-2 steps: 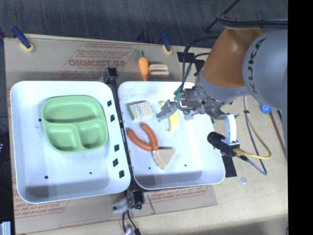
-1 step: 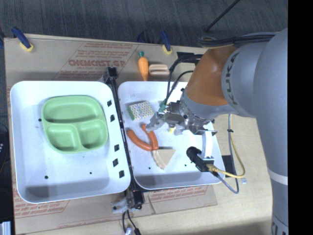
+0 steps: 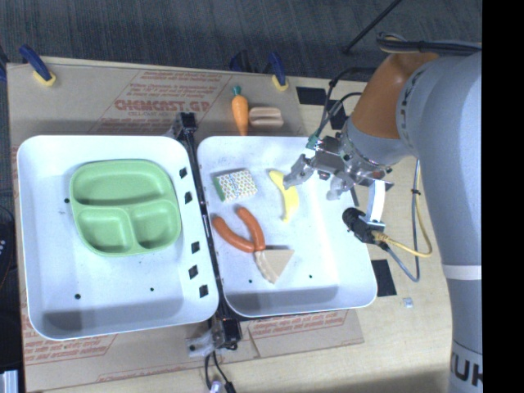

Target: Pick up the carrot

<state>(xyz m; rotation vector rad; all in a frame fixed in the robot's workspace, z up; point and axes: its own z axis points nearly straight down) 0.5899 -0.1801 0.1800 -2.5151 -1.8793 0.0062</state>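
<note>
Carrot [image 3: 239,113], a small orange cone with a green top, lies outside the bins on the cardboard just behind the right bin's [image 3: 327,289] back rim, its long axis running front to back, green end pointing away. Leftward, the left bin [image 3: 41,219] holds a glossy green divided tray [image 3: 124,205]. The right bin carries a speckled block [image 3: 235,185], two curved orange-red sausages [image 3: 241,229], a tan wedge [image 3: 273,263] and a yellow banana [image 3: 286,193]. A bun-like piece [image 3: 265,119] sits beside the carrot. The gripper [image 3: 318,180] hangs over the right bin, fingers spread, holding nothing.
</note>
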